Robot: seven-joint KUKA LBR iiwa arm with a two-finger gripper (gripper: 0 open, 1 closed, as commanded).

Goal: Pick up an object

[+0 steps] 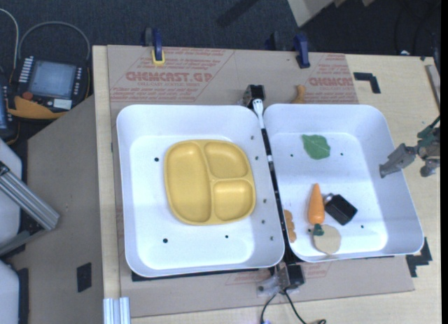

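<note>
Cardboard-covered bench (210,71) bears two white bins (140,175), dark carpet (175,1) beyond.

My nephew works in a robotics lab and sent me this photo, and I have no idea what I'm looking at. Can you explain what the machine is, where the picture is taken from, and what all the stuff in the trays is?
One camera, fixed above a workbench, looks down at a slant. On the bench sit two shallow white bins side by side. The left bin holds a yellow divided plate with three compartments. The right bin holds small toy-like items: a green leaf-shaped piece near the back, an orange carrot, a small black block just beside it, and a tan round piece at the front.

The machine is a robot arm reaching in from the right. Its grey claw shows at the right bin's outer edge. Nothing is between its fingers; it hangs apart from all the items. Its job is to pick one up, which hasn't happened yet.

The screened device at the upper left looks like a handheld controller.
</note>
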